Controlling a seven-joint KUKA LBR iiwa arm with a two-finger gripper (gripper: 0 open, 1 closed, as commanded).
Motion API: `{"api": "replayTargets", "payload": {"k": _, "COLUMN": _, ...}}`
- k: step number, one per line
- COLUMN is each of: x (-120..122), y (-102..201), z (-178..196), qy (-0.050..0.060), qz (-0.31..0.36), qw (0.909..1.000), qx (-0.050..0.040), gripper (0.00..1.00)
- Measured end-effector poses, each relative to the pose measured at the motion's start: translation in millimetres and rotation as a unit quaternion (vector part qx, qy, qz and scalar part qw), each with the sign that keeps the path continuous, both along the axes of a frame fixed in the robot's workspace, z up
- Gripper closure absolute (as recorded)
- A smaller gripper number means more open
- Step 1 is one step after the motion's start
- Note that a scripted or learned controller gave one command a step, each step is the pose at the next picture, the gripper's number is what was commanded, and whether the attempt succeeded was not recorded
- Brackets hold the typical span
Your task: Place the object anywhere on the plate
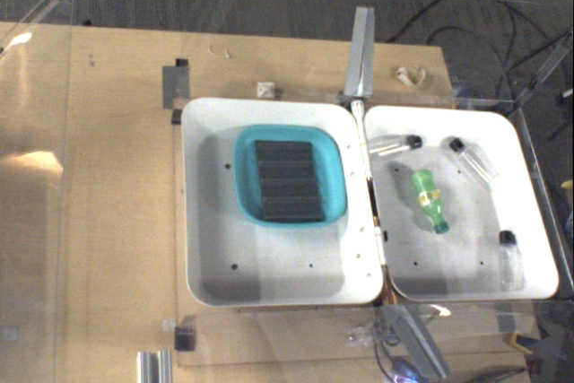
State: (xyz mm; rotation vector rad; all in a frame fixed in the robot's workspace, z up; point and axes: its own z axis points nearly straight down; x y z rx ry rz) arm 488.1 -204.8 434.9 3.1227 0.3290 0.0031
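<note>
On the wooden surface (108,220), the left bin (206,274) holds a teal plate (332,184) with a dark ribbed slab (287,181) lying on it. Right of the plate, in the right bin (538,274), a small green bottle (428,200) lies tilted on its side, darker cap lowermost. Clear vials with black caps lie around it: one (393,143) nearer the plate, one (471,157) beyond, one (508,251) farthest.
</note>
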Motion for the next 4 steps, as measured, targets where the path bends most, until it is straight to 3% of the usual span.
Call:
{"api": "replayTargets", "payload": {"k": 1, "x": 11, "y": 0, "z": -140, "qy": 0.001, "qz": -0.002, "qw": 1.0000, "qx": 0.0009, "gripper": 0.00}}
{"api": "replayTargets", "payload": {"k": 2, "x": 0, "y": 0, "z": -151, "qy": 0.000, "qz": -0.002, "qw": 1.0000, "qx": 0.0008, "gripper": 0.00}}
{"api": "replayTargets", "payload": {"k": 3, "x": 0, "y": 0, "z": -52, "qy": 0.000, "qz": 0.006, "qw": 1.0000, "qx": 0.0003, "gripper": 0.00}}
{"api": "replayTargets", "payload": {"k": 4, "x": 0, "y": 0, "z": 0, "qy": -0.001, "qz": -0.001, "qw": 1.0000, "qx": 0.0001, "gripper": 0.00}}
